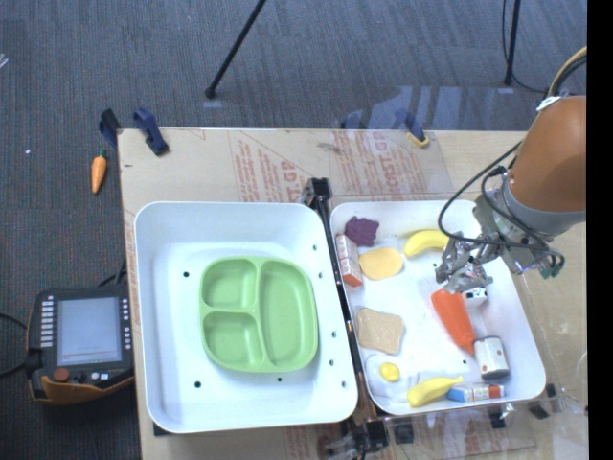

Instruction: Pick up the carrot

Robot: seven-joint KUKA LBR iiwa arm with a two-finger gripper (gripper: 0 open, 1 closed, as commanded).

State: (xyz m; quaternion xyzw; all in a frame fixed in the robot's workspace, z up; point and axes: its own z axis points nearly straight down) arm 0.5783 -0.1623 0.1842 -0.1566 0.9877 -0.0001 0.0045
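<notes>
Camera view, from above: the left bin (153, 257) holds a green tray (259, 314) with three compartments. The right bin (522, 329) holds the carrot (454, 320), two bananas (425, 242), a toast slice (380, 331), a purple piece (361, 229), a yellow disc (381, 264), an egg (389, 372) and a can (491, 357). The gripper (466, 274) hangs just above the carrot's far end; its metal parts blur together, so I cannot tell how wide it stands, and nothing visibly sits in it. The carrot is orange, tapered, lying slantwise toward the near right.
</notes>
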